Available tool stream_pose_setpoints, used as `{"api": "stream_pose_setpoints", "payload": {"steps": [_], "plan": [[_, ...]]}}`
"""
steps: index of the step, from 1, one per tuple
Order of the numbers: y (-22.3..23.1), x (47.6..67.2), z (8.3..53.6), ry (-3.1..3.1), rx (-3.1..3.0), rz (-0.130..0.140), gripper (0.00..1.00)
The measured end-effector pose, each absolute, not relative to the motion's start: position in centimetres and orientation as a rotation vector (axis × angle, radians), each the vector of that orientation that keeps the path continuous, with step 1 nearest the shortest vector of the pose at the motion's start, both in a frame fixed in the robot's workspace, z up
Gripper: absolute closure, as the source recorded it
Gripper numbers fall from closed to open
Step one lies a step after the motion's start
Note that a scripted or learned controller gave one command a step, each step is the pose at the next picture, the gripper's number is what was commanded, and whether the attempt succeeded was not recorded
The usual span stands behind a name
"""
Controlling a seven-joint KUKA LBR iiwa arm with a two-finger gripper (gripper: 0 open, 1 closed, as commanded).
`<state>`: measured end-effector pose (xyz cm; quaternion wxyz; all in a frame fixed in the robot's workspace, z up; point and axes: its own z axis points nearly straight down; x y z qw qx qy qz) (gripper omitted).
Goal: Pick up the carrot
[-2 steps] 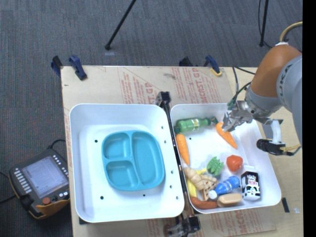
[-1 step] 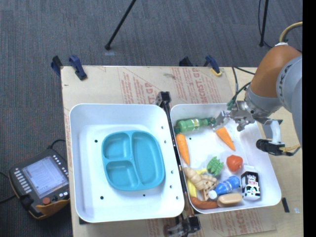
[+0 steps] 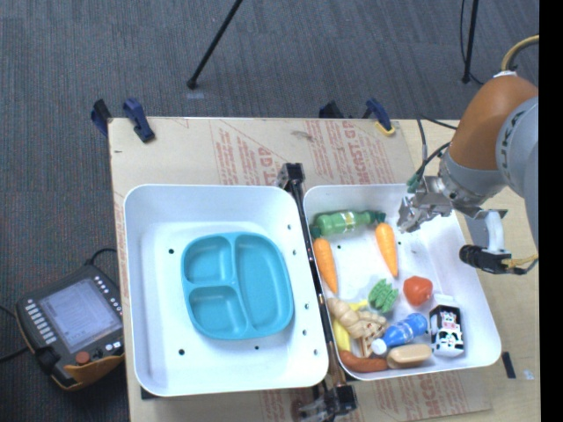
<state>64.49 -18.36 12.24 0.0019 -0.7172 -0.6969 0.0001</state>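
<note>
Two orange carrots lie in the right bin (image 3: 475, 275). One carrot (image 3: 385, 249) is near the bin's upper middle, and the other carrot (image 3: 325, 265) lies along its left wall. My gripper (image 3: 410, 218) hangs over the bin's upper right part. It is just right of the first carrot's top end and apart from it. No carrot is in the gripper. The grey arm with its orange band (image 3: 493, 126) reaches in from the right.
The right bin also holds a green bottle (image 3: 346, 222), broccoli (image 3: 382, 294), a tomato (image 3: 418, 289), a cow-print carton (image 3: 447, 328), a banana (image 3: 339, 328) and other toy food at the front. A blue divided plate (image 3: 237, 286) sits in the left bin (image 3: 149, 236).
</note>
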Motion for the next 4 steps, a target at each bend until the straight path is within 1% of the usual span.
{"api": "stream_pose_setpoints", "payload": {"steps": [1, 2, 3, 4], "plan": [[-18.3, 64.5, 12.2, -2.187, -2.250, 0.001, 0.00], [-15.9, 64.4, 8.8, -2.282, -2.155, 0.002, 0.00], [-15.9, 64.4, 9.8, -2.281, -2.155, 0.001, 1.00], [-11.3, 64.4, 19.2, -1.898, -2.502, 0.001, 1.00]]}}
